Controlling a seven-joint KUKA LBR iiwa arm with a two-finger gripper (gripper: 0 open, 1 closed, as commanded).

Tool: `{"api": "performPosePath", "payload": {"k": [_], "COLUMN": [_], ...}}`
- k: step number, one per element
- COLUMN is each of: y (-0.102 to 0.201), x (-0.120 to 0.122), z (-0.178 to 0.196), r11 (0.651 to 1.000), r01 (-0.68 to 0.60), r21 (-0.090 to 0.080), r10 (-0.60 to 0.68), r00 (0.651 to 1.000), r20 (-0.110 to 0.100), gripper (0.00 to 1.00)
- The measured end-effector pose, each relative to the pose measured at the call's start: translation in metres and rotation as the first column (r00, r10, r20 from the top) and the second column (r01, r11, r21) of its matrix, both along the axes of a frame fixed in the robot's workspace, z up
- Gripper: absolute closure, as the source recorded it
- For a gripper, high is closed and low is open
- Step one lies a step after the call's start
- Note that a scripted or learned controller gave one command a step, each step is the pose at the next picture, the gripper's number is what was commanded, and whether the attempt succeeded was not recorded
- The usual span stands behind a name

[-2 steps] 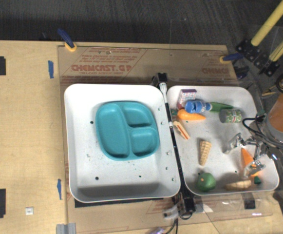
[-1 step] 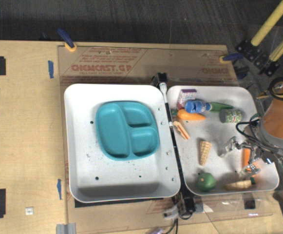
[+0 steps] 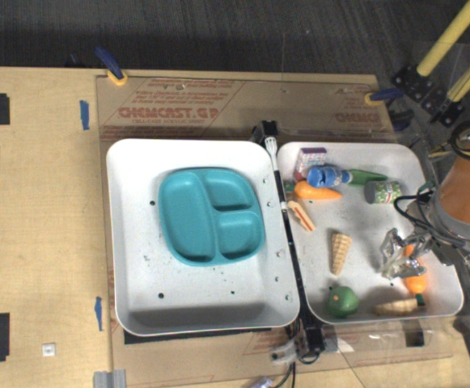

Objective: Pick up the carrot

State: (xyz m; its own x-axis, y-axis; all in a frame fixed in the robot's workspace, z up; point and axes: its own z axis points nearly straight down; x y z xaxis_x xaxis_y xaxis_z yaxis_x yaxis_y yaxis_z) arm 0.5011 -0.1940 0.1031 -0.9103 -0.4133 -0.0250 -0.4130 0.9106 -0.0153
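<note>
Hovering in right bin, fingers blurred, spread unclear; carrot lies well apart.

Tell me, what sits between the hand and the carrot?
In the camera view, an ice cream cone lies roughly between the hand and the carrot, on white bin floor.

A robotics lab: taped, clamped cardboard bench, two white bins of toy food.

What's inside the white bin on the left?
The left bin holds a teal divided tray lying flat near its middle. Its three compartments look bare. Whatever lies beneath the tray is covered, so that can't be told.
</note>
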Motion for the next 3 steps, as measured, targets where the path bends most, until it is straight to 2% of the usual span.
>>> {"api": "performPosePath", "payload": {"k": [1, 2, 3], "y": [0.0, -0.025, 0.007], "x": [-0.001, -0.008, -0.005], "z": [-0.001, -0.014, -0.013], "r11": [1.0, 1.0, 0.998], "r01": [0.0, -0.019, 0.064], "r21": [0.0, 0.008, 0.0], "r10": [0.0, 0.02, -0.064], "r00": [1.0, 1.0, 0.998], "r20": [-0.002, -0.015, -0.013], "gripper": [0.0, 0.0, 0.0]}}
